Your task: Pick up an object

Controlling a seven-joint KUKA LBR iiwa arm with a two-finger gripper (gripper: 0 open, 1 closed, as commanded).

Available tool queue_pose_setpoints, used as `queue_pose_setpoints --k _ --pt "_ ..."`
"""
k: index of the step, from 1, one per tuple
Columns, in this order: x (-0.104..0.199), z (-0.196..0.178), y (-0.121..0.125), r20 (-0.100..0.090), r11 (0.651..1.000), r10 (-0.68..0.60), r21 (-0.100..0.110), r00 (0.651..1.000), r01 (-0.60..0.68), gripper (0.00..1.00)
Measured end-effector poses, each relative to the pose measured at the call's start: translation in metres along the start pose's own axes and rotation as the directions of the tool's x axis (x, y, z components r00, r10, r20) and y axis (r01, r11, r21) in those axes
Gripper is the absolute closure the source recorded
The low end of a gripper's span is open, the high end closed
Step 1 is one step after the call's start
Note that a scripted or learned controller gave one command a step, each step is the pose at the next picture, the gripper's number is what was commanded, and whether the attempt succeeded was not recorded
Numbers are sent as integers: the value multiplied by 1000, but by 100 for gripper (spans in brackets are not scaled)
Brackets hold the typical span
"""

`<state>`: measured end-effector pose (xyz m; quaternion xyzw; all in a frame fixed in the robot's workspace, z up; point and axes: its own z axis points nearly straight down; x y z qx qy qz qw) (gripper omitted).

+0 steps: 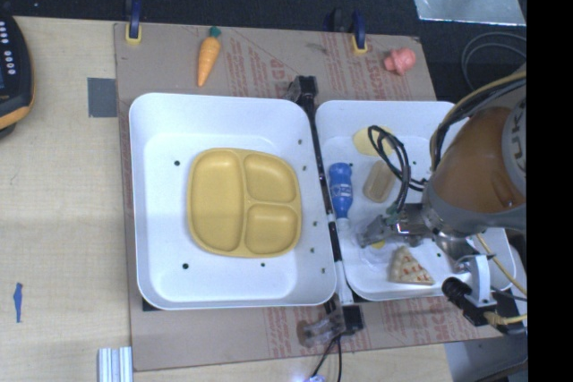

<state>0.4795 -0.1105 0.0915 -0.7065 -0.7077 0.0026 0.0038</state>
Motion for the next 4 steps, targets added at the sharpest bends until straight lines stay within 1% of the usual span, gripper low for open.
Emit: queue_pose_setpoints --k 1,2,3,4 --pt "0 -1 62 2 1000 -4 -12 1000 4 0" --pt "-30 -2 113 4 1000 -4 -12 1000 4 0" --pt "-30 -12 111 2 1000 -7 -6 1000 7 100" --pt "47 -111 115 -1 1000 -10 -17 1000 10 100"
